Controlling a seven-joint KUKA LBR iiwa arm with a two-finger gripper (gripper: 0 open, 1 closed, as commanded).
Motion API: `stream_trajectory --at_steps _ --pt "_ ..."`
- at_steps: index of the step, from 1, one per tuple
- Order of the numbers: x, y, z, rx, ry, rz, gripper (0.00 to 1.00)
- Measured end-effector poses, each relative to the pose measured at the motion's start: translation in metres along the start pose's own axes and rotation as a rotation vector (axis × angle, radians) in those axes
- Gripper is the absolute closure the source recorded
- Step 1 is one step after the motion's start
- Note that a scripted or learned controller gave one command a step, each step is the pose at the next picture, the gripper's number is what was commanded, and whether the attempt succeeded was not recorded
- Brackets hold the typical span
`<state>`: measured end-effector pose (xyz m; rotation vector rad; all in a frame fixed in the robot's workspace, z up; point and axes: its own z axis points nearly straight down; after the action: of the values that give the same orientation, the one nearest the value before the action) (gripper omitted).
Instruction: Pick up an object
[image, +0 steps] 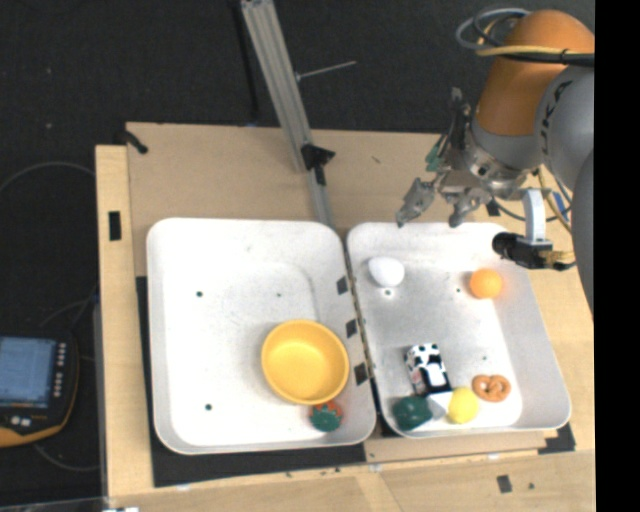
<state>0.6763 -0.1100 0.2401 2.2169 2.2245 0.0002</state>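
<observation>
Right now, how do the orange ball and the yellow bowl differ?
Bin: the orange ball sits in the right bin; the yellow bowl sits in the left bin.
Size: the ball is far smaller than the bowl.
Shape: the ball is a solid round; the bowl is an open dish, mouth up.
Neighbours: the ball lies alone; the bowl has a small green and red thing at its near rim.
Shared: both rest apart from the gripper.
</observation>
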Motion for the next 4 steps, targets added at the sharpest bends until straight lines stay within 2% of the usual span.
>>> stream_trajectory --at_steps 1,3,4 --pt "0.000 0.000 0.000 0.000 -0.001 0.000 0.00" --pt "-0.013 -0.001 0.121 0.005 -0.002 0.004 0.00" --pt "-0.014 -0.001 0.140 0.002 -0.003 0.005 0.00"
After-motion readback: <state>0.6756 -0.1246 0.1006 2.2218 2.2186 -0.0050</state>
